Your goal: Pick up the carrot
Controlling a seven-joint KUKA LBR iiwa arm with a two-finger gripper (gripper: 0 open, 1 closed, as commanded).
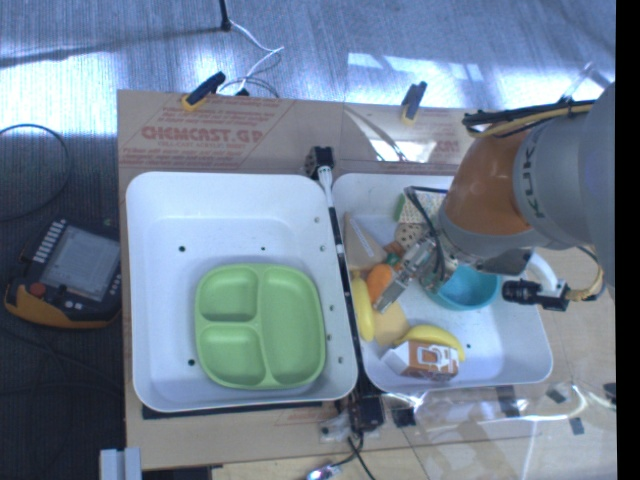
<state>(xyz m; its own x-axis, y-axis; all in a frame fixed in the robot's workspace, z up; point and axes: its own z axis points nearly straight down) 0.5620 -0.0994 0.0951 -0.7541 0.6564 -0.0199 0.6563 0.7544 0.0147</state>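
The carrot (379, 282), a short orange piece, lies at the left side of the right bin (520, 363), close to the wall shared with the left bin. My gripper (404, 271) reaches down from the right and sits right over the carrot's right end, touching or nearly touching it. The grey arm with its orange band (490, 193) covers the bin's upper right part. The gripper body hides the contact with the carrot.
Crowding the carrot are a yellow piece (362, 310) below it, a banana (441, 339), a brown and white packet (430, 362), a blue bowl (469, 289) and a beige wedge (364, 238). The left bin (160, 218) holds a green divided plate (262, 325).
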